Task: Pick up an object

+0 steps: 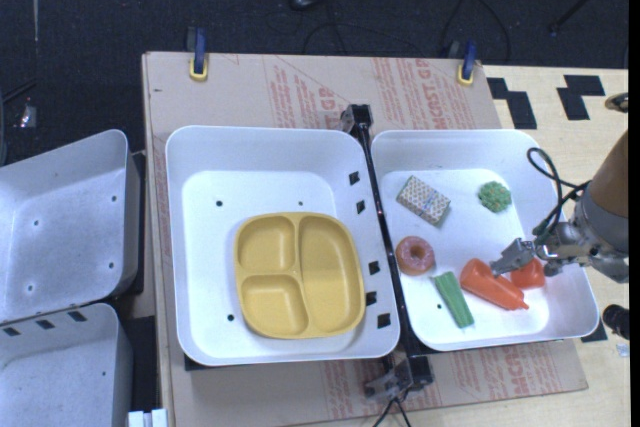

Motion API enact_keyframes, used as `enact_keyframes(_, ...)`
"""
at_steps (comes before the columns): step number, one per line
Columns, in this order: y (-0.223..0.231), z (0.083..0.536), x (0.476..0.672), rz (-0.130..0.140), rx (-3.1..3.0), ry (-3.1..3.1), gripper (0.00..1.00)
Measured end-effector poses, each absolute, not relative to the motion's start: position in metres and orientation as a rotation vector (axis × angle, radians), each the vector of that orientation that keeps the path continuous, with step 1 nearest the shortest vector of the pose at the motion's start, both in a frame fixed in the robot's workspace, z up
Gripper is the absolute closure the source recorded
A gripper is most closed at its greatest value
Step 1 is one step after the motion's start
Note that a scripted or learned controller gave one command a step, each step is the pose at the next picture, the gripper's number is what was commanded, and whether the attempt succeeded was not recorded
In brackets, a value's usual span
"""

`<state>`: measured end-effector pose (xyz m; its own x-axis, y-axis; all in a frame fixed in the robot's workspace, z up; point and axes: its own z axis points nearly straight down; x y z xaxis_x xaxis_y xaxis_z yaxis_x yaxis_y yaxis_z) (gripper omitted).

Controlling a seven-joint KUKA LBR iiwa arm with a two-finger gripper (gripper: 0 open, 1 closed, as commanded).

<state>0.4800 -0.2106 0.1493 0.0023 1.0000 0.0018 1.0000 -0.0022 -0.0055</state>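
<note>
Carrot (490, 284) lies flat at the near right of the right bin (440, 155), not lifted; my tool (522, 257) sits low at its thick end, grip unclear, so the pick remains

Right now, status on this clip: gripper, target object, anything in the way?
Gripper low in the right bin, at the orange carrot; grasp not confirmed. Green stick beside the carrot, donut further left.

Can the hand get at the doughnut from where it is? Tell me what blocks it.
Probably yes. The hand sits low in the right bin by the carrot; the doughnut lies apart from the celery stick, open from above.
</note>
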Motion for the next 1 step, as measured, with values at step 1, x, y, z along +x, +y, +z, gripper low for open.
enact_keyframes(1, -0.2140, 0.1201, 0.4867, -0.013, -2.240, -2.236, 0.00)
